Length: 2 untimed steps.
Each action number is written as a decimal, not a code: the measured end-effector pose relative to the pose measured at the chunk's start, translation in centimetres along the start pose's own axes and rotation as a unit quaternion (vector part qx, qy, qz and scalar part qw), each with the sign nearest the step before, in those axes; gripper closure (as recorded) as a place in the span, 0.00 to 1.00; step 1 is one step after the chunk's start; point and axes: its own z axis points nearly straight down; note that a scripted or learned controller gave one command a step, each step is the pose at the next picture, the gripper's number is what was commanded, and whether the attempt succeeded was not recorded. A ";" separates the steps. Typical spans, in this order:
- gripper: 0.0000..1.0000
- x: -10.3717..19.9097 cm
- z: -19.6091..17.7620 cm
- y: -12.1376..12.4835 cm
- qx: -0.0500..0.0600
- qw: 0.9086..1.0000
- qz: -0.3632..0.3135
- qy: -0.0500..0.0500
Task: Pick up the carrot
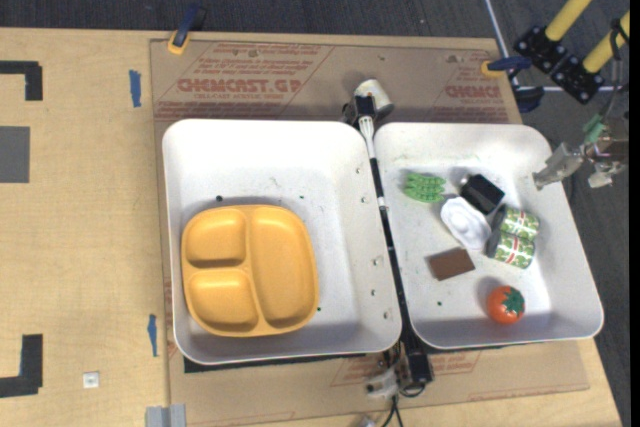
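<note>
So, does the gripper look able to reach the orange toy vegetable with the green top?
Probably yes. The gripper hangs at the right bin's far right rim; the orange toy vegetable lies uncovered near the bin's front right corner, apart from the brown block and the green-and-white can.

The small orange carrot with a green leafy top (506, 304) lies in the right white plastic bin (575, 315), near its front right corner.
</note>
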 end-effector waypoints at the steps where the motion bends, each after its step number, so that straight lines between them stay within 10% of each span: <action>1: 0.00 4.4 13.5 -5.3 -0.005 0.999 -0.038 -0.002; 2: 1.00 4.3 12.5 -5.2 -0.006 0.999 -0.037 -0.004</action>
